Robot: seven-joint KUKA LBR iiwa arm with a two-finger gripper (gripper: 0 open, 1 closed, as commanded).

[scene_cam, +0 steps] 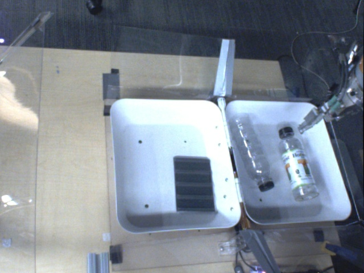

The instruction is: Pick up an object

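I see two shallow white plastic bins with rounded corners side by side on a pale wood-grain tabletop (62,169). The left bin (142,124) holds a flat, dark, ribbed rectangular block (194,183) near its front right, with a few small dark dots on the floor around it. The right bin (335,201) holds two clear plastic bottles. One, with a white label carrying orange and green print and a black cap (297,164), lies lengthwise toward the bin's right side, cap pointing to the far wall. The other, unlabelled and nearly transparent (251,154), lies along the left wall with its black cap toward the near edge; its outline is hard for me to trace against the white. The claw (307,123) sits low over the far right corner of the right bin, tip just beside the labelled bottle's cap; it looks slim and grey. I cannot tell if it is open or closed. Cables behind it are blurred and cut off at the frame edge.
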